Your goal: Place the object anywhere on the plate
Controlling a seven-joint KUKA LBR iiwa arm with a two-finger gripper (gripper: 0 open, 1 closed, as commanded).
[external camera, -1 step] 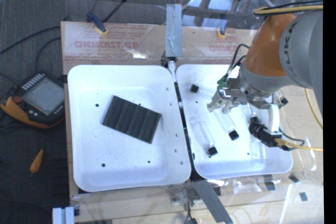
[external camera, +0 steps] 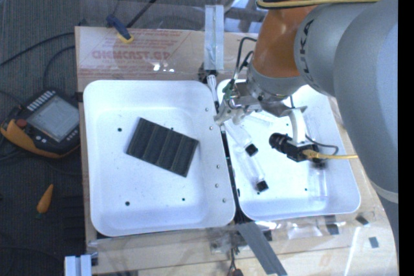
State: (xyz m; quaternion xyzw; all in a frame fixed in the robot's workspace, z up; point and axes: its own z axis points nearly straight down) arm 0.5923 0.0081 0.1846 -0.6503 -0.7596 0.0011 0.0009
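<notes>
Plate (external camera: 162, 147) long axis upper-left to lower-right.

Down on the wooden bench (external camera: 139, 55), two shallow white bins sit side by side, rims touching along the middle. The left bin (external camera: 103, 203) and the right bin (external camera: 336, 200) together cover most of the bench top. Behind the left bin a bare strip of board shows faded red lettering, and a blue clamp (external camera: 119, 26) grips its back edge. On the grey carpet (external camera: 39, 3) to the left lie a handheld controller (external camera: 46, 123) and an orange tool (external camera: 44, 198).
</notes>
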